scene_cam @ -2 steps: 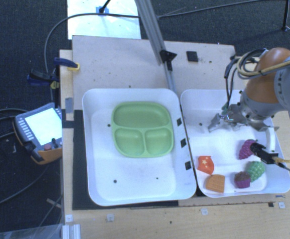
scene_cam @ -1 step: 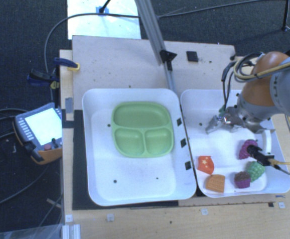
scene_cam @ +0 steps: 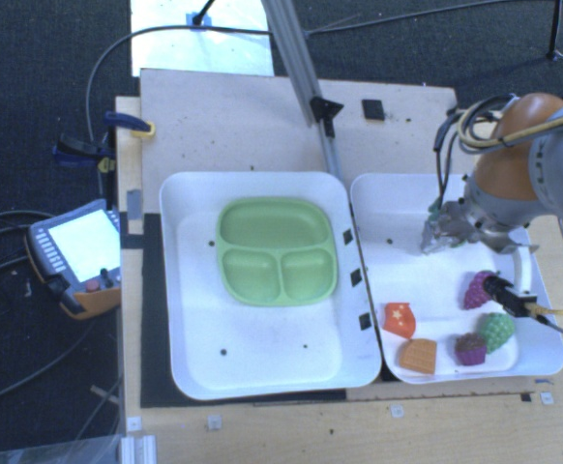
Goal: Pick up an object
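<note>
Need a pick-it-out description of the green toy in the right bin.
Look in the right bin, at its near right corner where small toys cluster. The green grapes sit furthest right, beside a purple bunch and a purple block. They are the one green, bumpy piece.

My two shallow white plastic bins (scene_cam: pixel 262 356) look smooth with a faint sheen. The green divided plastic plate (scene_cam: pixel 277 249) is matt. At five o'clock, the orange toy block (scene_cam: pixel 418 356) looks dull, and the bench's pale wooden board (scene_cam: pixel 243 124) is rough and speckled.
</note>
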Available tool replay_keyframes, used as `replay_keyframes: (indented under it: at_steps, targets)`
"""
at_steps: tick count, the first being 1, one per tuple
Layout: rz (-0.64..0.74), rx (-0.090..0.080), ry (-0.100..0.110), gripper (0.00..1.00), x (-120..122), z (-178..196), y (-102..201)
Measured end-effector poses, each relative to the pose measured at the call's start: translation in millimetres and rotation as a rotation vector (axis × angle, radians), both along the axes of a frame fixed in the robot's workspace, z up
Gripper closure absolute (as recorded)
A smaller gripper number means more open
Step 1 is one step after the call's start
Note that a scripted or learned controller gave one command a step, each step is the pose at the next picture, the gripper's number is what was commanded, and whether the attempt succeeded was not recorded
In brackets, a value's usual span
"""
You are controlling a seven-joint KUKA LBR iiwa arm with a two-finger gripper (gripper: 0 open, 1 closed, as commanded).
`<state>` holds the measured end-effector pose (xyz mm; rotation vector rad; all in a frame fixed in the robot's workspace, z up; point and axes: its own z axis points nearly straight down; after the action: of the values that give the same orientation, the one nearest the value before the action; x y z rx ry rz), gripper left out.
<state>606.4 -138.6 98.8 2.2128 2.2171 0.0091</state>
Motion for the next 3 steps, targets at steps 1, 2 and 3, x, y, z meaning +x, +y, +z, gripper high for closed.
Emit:
replay_keyframes:
  at_steps: [1, 2, 3]
  targets:
    - [0.002, 0.001, 0.002, 1.0, 6, 64, -3]
    - [0.001, 0.0, 0.003, 1.0, 9, 117, -14]
    - [0.003, 0.001, 0.004, 1.0, 10, 158, -14]
